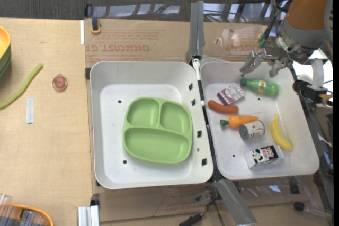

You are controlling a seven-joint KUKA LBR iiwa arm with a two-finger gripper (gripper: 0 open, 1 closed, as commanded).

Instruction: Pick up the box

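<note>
In the right bin (302, 166), a white box with black print (264, 155) lies near the front edge. A smaller purple-and-white box (231, 94) lies toward the back, tilted. My gripper (263, 65) hangs over the bin's back edge, just above a green bottle (260, 86) and right of the purple box. Its fingers (248, 66) are spread open with nothing between them. The printed box is far in front of the gripper.
Also in the right bin are a red sausage (223, 108), a carrot (239, 120), a small can (252, 129) and a banana (279, 133). The left bin (106, 114) holds a green divided plate (158, 129). A divider (197, 50) runs between the bins.
</note>
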